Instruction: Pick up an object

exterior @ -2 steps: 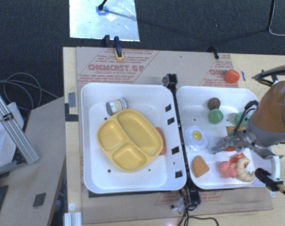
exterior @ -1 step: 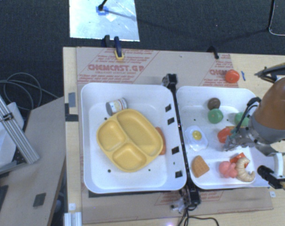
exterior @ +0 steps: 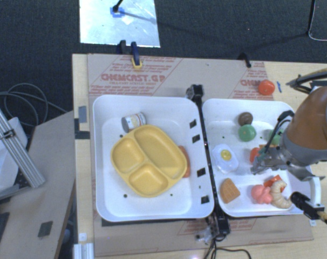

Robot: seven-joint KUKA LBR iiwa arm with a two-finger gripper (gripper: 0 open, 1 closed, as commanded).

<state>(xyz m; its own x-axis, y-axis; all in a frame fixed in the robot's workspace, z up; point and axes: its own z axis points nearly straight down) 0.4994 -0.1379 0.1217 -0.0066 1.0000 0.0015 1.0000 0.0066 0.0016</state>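
Gripper (exterior: 259,166) low in right bin (exterior: 217,112) beside fried egg (exterior: 226,156) — grip state cannot be told; crowded near front rim.

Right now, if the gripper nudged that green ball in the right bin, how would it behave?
The green ball looks round and smooth, so it would probably roll at a light push. It lies close beside the brown ball, which it might knock. Its curved surface could slip from two fingers unless gripped across the middle.

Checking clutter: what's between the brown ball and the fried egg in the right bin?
Camera view: the green ball sits just below the brown ball; bare bin floor from there to the egg.
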